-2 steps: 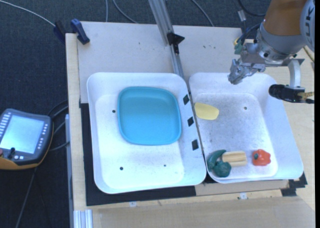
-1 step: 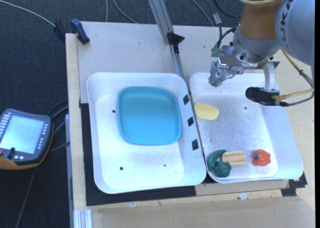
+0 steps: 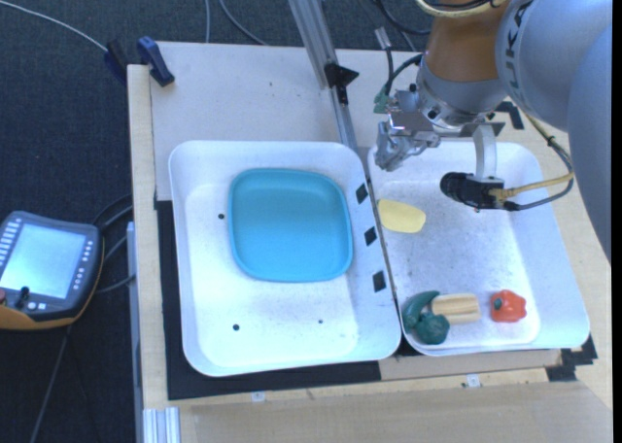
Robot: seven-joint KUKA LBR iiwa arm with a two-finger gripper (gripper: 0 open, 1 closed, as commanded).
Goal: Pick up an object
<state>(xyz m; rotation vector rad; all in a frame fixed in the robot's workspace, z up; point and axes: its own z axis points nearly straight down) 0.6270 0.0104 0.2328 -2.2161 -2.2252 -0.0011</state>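
Observation:
My gripper hangs over the far left corner of the right bin, under the orange band of the arm. A flat yellow piece lies on the bin floor just in front of it, apart from it. Along the bin's near edge lie a dark green toy vegetable, a tan wooden cylinder touching it, and a small red toy pepper. Nothing shows in the gripper.
A light blue square plate lies in the left bin. A slanted metal pole rises from the divide between the bins. A black part with a yellow cable hangs from the arm. A teach pendant lies on the floor at left.

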